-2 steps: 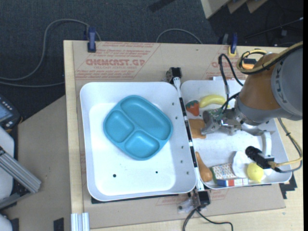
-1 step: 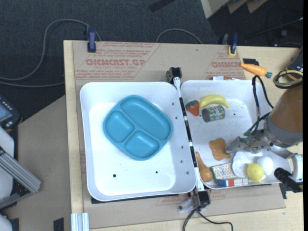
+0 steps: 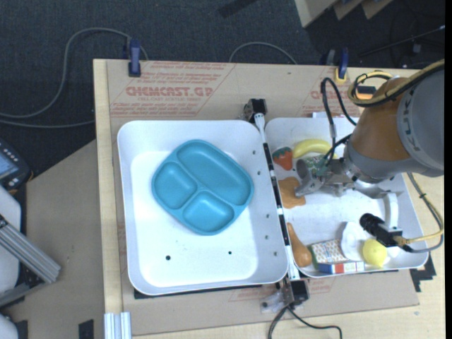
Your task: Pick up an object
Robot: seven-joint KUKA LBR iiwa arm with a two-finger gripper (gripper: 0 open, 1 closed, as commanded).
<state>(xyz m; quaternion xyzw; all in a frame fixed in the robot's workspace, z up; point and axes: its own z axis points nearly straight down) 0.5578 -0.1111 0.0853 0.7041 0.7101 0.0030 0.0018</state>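
Left bin: blue three-compartment plastic plate (image 3: 202, 186) alone on white bin floor (image 3: 152, 253).
Right bin, near divider: orange food piece (image 3: 290, 192) lies just left of my gripper (image 3: 308, 179), nearly touching.
Gripper: whether spread or closed, I cannot tell.
Room: crowded; yellow banana (image 3: 311, 147) just above.

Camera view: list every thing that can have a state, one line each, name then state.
blue divided plate: right way up, lying in the left bin
banana: lying in the right bin, far end
lemon: resting near the bin's front corner
small box: lying flat
gripper: low over the right bin
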